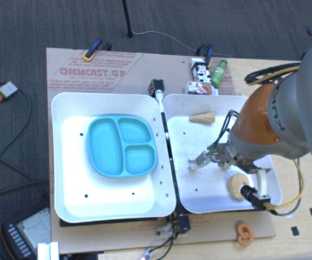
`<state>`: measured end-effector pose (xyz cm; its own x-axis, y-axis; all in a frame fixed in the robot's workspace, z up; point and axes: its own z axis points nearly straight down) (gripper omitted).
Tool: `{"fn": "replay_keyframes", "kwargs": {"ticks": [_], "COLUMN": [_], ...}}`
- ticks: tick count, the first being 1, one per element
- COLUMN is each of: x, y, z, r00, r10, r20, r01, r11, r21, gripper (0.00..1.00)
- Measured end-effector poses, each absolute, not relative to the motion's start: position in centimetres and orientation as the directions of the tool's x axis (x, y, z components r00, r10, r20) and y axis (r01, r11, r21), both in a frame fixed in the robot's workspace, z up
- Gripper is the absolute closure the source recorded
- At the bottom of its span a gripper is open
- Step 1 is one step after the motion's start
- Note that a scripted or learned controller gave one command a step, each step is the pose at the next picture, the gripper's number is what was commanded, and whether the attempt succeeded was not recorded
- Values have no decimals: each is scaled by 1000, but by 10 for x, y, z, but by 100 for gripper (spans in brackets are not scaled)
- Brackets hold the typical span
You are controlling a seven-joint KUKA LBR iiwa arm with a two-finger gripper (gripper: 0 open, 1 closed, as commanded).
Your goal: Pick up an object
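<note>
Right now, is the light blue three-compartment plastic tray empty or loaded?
Empty. The light blue three-compartment plastic tray in the left white bin shows bare blue in all three sections.

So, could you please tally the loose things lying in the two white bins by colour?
Blue: 1, the divided tray in the left bin.
Tan: 2, a wedge and a round piece in the right bin.
Total: 3.
</note>
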<state>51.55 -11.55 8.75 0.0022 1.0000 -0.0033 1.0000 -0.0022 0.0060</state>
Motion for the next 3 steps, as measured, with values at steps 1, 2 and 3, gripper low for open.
{"fn": "replay_keyframes", "kwargs": {"ticks": [1, 2, 3], "x": [516, 581, 539], "y": [-116, -52, -1], "z": [98, 185, 184], "r00": [3, -2, -1], "r10": [1000, 1000, 1000], "r20": [-6, 0, 0], "r01": [1000, 1000, 1000], "r11": [-3, 2, 1], "r21": [9, 3, -2], "gripper": [100, 100, 100]}}
